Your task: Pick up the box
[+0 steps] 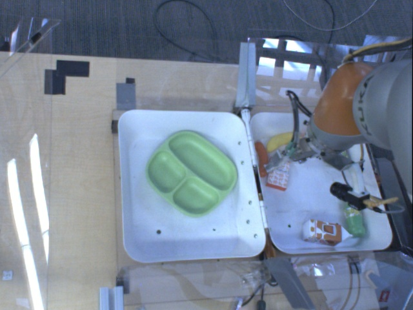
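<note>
Presently the gripper (292, 152) hangs low in the right bin (303, 241), at its left side; whether it is spread or pinching anything, I cannot tell. The box (278, 176), a small red-and-white carton, lies just below the gripper, beside a red sausage-like item (261, 155) and a yellow banana (279, 141). A second printed carton (322, 232) rests near the front wall. The left bin (129, 237) carries a green divided plate (191, 172). To grasp well, I judge the gripper should centre over the box and straddle its narrower sides, avoiding neighbours.
</note>
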`<control>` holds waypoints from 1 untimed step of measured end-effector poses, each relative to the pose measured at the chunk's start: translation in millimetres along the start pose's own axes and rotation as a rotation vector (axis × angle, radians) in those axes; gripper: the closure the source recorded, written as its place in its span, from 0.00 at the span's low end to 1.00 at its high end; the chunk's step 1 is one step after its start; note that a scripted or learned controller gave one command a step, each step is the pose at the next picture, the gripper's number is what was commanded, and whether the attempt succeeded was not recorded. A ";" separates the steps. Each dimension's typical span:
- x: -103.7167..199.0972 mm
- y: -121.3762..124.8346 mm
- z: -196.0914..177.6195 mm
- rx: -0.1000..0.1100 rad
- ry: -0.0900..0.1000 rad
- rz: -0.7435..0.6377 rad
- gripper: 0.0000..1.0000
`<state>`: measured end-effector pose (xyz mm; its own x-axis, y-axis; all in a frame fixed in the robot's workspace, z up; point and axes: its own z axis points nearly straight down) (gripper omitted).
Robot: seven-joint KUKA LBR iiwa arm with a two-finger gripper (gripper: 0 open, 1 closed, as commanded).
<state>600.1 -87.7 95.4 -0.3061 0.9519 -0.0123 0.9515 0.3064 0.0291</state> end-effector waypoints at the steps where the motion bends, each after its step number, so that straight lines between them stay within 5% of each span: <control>1: -3.2 7.2 1.9 0.011 0.007 0.022 0.00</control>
<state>608.0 -88.6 93.7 -0.2854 0.9584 -0.0053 0.9582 0.2854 0.0180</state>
